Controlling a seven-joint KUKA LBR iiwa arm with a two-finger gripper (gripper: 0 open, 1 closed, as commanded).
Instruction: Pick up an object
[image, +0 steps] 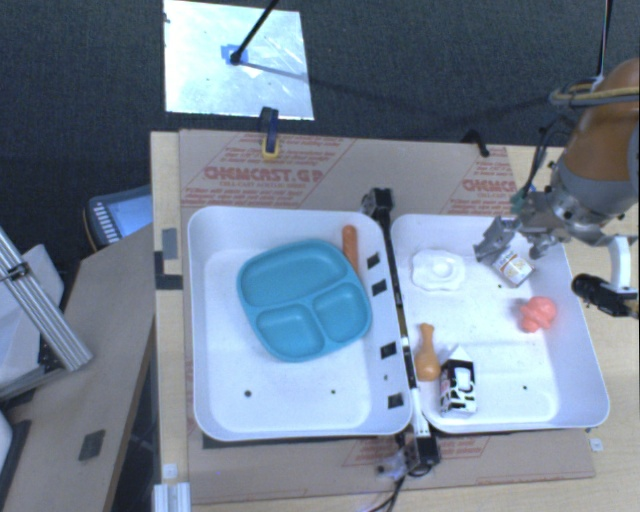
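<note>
The hand (512, 250) is hovering in the right bin (575, 405), over a small labelled container (516, 268) near the far wall; whether it is released or clenched cannot be told; the container is probably light, stiff and smooth, so a grip across its sides is advisable; the arm is partly hiding it.

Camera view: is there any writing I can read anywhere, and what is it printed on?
"CHEMCAST GP": red print on the brown board under the bins, top left.
The same red print seems to repeat at the top right and along the bottom edge; too blurred or covered to read.
Small box at the tool: label too small to read.
Black-and-white carton: no legible text.
</note>
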